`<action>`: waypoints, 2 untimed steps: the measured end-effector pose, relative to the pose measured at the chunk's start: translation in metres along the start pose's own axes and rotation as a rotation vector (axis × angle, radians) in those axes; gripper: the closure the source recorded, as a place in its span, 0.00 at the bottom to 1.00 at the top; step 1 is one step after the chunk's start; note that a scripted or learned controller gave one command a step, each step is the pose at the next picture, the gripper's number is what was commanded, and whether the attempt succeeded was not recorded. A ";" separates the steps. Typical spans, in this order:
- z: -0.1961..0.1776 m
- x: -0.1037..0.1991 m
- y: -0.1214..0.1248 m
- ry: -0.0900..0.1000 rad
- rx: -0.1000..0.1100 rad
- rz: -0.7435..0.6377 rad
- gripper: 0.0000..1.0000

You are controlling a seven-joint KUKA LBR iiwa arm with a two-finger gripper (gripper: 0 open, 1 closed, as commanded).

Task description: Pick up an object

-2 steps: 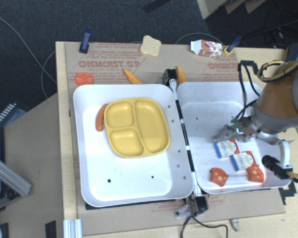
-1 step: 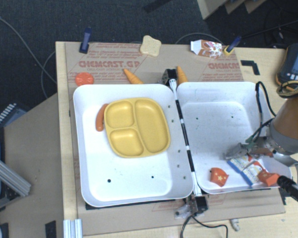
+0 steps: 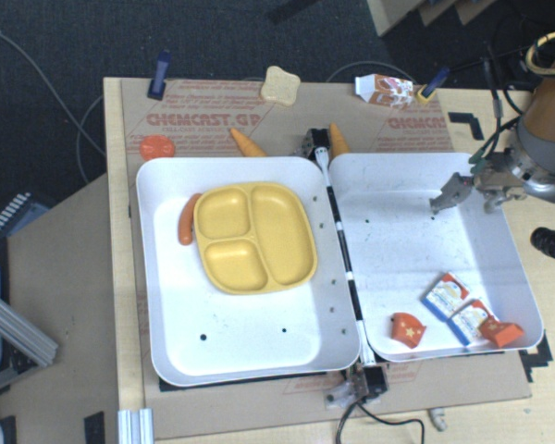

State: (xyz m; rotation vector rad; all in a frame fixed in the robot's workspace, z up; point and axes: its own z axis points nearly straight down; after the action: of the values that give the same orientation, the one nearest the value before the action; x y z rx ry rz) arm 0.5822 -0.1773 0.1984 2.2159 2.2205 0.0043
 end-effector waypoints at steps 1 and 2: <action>0.002 0.000 -0.053 0.001 0.006 0.002 0.00; 0.014 0.063 -0.103 0.002 0.007 0.001 0.00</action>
State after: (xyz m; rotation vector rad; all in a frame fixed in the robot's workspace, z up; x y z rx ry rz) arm 0.4788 -0.1142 0.1841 2.2217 2.2238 -0.0008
